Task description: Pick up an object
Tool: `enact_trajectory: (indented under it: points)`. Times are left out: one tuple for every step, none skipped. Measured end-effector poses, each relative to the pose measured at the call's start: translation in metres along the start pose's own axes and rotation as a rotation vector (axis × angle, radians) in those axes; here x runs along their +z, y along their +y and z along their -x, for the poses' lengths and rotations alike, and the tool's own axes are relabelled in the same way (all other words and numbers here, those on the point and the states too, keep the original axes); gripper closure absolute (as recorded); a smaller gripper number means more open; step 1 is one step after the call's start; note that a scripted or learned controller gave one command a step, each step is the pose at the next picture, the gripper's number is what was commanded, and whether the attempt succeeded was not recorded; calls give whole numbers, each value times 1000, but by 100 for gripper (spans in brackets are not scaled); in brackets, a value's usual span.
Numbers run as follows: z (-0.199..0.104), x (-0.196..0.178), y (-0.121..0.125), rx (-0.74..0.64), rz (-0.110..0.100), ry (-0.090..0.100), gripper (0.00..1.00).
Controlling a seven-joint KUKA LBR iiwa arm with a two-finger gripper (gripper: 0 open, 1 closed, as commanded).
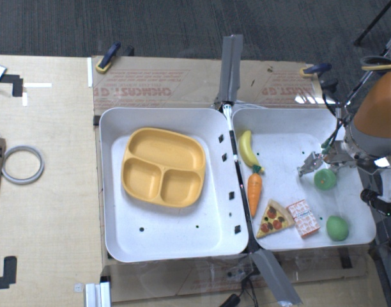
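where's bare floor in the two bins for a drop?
Left bin: a strip below the yellow plate. Right bin: bare between banana and gripper. Crowded along its front: carrot, pizza slice, carton, two green balls.

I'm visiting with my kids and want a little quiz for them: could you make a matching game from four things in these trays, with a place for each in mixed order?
Things:
1. banana
2. pizza slice
3. yellow divided plate
4. carrot

Places:
A. alone in the left bin
B. right bin, near the front edge, beside a small red and white box
C. right bin, at the left wall, toward the back
D. right bin, at the left wall, just in front of the banana

Pairs: 1-C, 2-B, 3-A, 4-D
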State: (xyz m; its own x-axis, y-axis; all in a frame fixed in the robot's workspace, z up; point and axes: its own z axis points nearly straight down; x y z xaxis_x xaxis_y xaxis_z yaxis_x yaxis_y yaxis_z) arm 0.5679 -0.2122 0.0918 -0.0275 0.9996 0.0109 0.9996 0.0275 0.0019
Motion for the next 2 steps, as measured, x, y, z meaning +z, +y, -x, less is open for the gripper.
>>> enact_trajectory:
  points:
    - [3,-10,0,2,0,-6,100]
    - [4,0,-11,224,-3,-11,100]
